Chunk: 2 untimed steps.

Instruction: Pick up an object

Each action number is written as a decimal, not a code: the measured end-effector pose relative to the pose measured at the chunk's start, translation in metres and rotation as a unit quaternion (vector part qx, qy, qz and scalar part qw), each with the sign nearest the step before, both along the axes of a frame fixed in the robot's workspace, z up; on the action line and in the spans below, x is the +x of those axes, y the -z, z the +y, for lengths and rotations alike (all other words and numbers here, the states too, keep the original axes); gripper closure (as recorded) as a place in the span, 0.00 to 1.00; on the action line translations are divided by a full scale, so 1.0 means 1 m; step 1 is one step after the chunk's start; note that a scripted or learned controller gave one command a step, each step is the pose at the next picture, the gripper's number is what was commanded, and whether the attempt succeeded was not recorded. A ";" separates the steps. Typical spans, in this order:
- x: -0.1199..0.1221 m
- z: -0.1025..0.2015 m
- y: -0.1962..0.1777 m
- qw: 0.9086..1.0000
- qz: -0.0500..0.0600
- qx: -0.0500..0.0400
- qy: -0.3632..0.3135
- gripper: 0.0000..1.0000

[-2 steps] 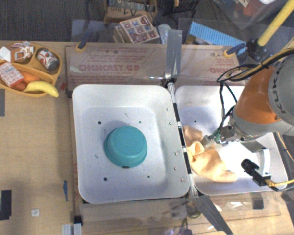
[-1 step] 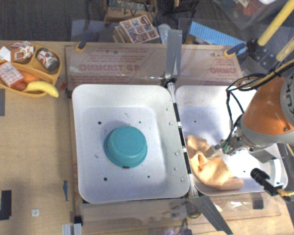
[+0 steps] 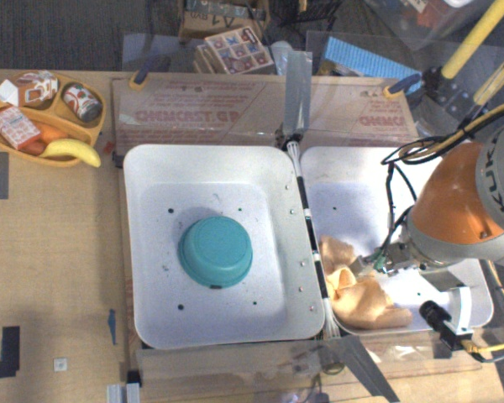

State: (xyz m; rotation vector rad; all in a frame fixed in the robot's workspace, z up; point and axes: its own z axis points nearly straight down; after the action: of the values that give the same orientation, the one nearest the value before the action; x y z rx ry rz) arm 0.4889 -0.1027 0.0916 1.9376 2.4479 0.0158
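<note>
A yellow tray (image 3: 8, 137) sits at the bench's far left corner — it holds a banana (image 3: 72, 150) along its near edge, a small red-and-white box (image 3: 13, 127) and two round snack packs (image 3: 60, 95). Behind the bins stand brown cardboard panels (image 3: 197, 116) with red lettering. Further back, on the dark floor, lie a patterned box (image 3: 233, 49) and a blue ribbed sheet (image 3: 368, 60) — a yellow pole (image 3: 485, 23) slants across the top right corner
</note>
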 end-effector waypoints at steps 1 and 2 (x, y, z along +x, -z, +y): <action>-0.001 0.000 0.000 1.000 0.000 0.000 -0.001 0.00; -0.002 0.001 0.000 1.000 0.000 0.000 0.001 0.00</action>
State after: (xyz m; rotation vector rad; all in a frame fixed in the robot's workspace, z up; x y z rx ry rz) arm 0.4872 -0.1022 0.0916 1.9413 2.4458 0.0169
